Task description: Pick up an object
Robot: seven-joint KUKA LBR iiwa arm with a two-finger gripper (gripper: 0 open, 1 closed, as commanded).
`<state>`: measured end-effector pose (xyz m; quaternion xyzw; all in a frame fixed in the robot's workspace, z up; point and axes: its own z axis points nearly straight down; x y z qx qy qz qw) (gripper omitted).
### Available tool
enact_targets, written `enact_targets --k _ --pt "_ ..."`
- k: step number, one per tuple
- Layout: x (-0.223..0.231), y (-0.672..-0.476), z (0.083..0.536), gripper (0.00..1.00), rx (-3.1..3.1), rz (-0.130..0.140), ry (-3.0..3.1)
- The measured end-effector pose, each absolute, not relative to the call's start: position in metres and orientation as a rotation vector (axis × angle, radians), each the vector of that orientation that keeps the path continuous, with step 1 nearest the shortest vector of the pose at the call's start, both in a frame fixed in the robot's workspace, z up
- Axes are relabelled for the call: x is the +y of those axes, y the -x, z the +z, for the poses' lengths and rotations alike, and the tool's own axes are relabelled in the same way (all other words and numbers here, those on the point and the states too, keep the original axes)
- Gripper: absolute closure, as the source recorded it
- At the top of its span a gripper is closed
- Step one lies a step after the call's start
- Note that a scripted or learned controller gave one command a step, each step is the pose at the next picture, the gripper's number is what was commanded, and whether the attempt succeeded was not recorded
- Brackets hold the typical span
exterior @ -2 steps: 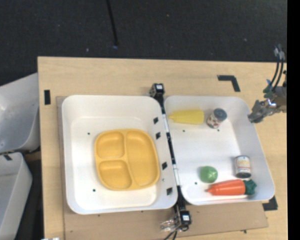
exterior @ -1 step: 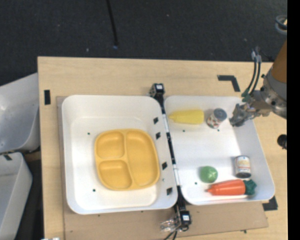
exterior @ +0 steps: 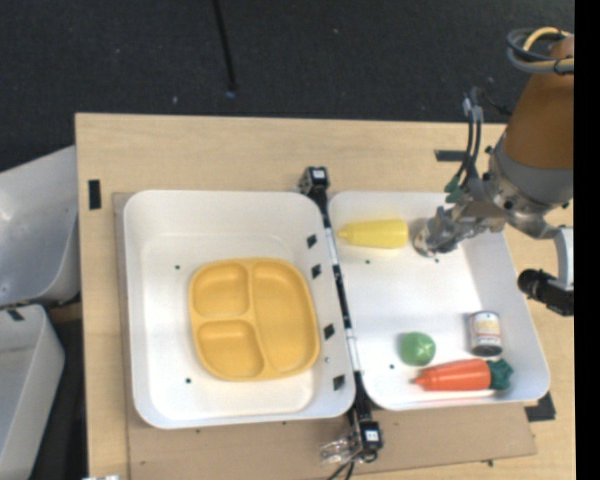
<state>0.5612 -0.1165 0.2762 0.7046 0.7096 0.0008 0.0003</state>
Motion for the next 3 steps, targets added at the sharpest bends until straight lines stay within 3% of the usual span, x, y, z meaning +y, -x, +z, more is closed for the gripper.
enact_targets --k 3 --pt "0.042 -0.562 0.254 1.00 2.224 -0.001 -2.218"
